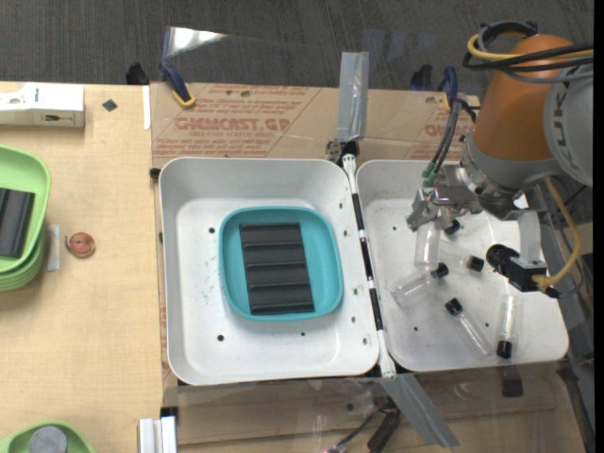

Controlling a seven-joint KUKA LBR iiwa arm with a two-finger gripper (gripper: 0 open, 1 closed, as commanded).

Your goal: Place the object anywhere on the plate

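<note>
Teal square plastic plate (326, 262) carrying a black ribbed insert (276, 268) sits centred in the left white bin (189, 328). Right of the plate, clear plastic vials with black caps (466, 321) lie in the right white bin (396, 338). End effector (432, 217) hovers over them; its grip state cannot be told.

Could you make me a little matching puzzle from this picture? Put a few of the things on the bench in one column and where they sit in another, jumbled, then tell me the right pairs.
Things
1. teal plate
2. clear vials with black caps
3. end effector
4. small round orange piece

Places
A. on the bare wooden bench, left of both bins
B. hanging over the upper part of the right bin
C. in the middle of the left bin
D. scattered on the floor of the right bin

Right pairs: 1-C, 2-D, 3-B, 4-A
</note>
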